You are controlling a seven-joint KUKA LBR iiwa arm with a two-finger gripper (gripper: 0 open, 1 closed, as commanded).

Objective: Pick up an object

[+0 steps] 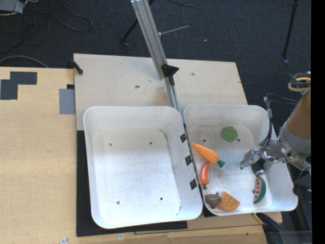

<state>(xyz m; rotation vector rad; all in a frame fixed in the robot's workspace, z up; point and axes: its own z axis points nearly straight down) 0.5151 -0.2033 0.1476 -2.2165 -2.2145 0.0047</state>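
- Toy food fills the right bin [226, 113], and we count six pieces: a green round piece [229, 133] near the far wall, an orange carrot [204, 152] by the divider, a red-orange chili pepper [204, 173] just below it, a brown lump [213, 201] touching a waffle-patterned orange piece [228, 202] at the near edge, and a watermelon slice [259, 190] toward the right wall.
- We see the gripper [252, 162] low over the right bin, between the carrot and the watermelon slice, with the grey arm [299, 131] reaching in from the right.
- Its dark fingers point left, and nothing shows between them (whether they are spread or closed we cannot tell at this size).
- We see it near the watermelon slice, just above it in the view, but apart from every piece.
- We see the left bin [134, 166] beside it, its white floor speckled.
- An aluminium rail [152, 39] slants from the top down to the seam between the bins.
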